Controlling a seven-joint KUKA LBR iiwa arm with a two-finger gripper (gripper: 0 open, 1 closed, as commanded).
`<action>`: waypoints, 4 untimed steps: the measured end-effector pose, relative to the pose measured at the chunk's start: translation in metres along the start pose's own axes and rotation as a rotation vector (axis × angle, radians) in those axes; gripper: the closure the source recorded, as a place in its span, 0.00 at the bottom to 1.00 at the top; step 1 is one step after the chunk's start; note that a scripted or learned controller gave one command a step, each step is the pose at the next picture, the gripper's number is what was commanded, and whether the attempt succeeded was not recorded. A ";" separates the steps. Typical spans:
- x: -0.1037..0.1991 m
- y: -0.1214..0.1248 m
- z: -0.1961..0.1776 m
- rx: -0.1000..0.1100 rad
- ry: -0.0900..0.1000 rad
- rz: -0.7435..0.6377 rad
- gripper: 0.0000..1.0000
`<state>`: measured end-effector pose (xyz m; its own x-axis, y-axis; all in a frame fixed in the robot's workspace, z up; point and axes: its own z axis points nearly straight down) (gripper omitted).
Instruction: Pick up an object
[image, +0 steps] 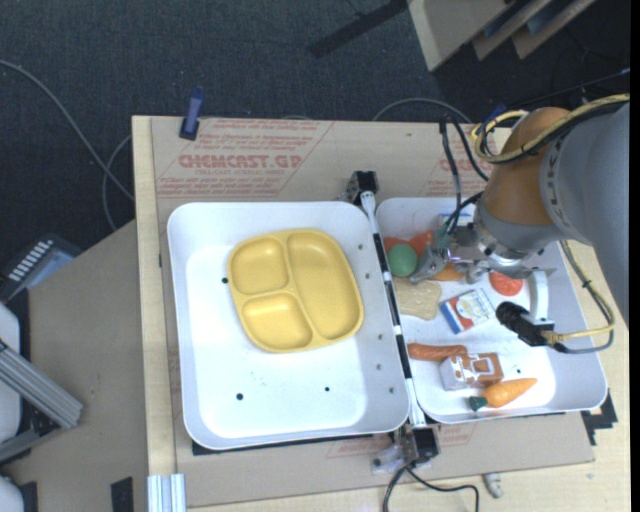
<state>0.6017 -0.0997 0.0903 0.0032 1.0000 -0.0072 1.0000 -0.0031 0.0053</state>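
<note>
Left bin: it holds one yellow three-compartment plate, lying flat in the upper middle of the bin, tilted slightly off square. The plate's compartments contain nothing visible.

Right bin: several small toy food items lie scattered in it. A green round item, possibly a lime or pepper, sits at the bin's 10 o'clock, just beside the dividing wall. A pale tan bread-like slice lies just below it. A small blue, white and red carton lies near the bin's centre, tilted. A red round piece sits at 1 o'clock from the carton, partly covered by the arm. An orange sausage-shaped item lies at 7 o'clock from the carton. A small white and brown packet is touching or nearly touching the sausage's right end. A carrot with a green tip lies at the bin's 6 o'clock, near the front wall.

Arm: it enters from 3 o'clock and stands over the upper part of the right bin. The gripper is low among the items at the bin's 11 o'clock, next to the green item and an orange piece. The view here is cluttered; the spread of the hand and any contact cannot be determined.
</note>
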 end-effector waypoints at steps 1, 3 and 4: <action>-0.008 0.054 0.007 0.046 0.016 0.000 0.00; -0.052 0.061 0.009 0.022 0.009 -0.005 0.00; -0.101 0.062 0.008 0.017 0.007 -0.004 0.00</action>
<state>0.6637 -0.2010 0.0830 -0.0009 1.0000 -0.0002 0.9999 0.0009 -0.0117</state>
